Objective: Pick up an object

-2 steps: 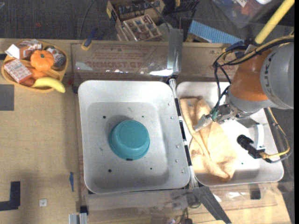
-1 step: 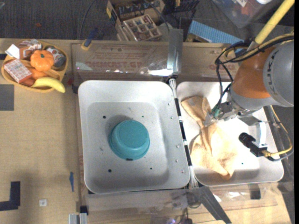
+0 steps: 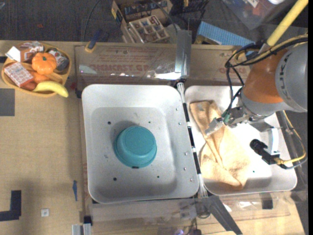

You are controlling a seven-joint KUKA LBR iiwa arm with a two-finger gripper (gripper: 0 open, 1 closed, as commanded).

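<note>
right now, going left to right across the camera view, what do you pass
basket of toy food → teal bowl in the left bin → tan cloth in the right bin → orange band on the arm

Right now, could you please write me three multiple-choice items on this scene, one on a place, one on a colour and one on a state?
1. Where does the cloth lie?
A. left bin
B. right bin
C. basket

2. What colour is the bowl?
A. red
B. teal
C. yellow

3. How does the bowl rest?
A. upside down
B. on its side
C. stacked on the cloth

Answers:
1 B: the tan cloth is spread in the right bin, under the gripper.
2 B: it is teal against the white left bin.
3 A: its flat base faces up.
</note>
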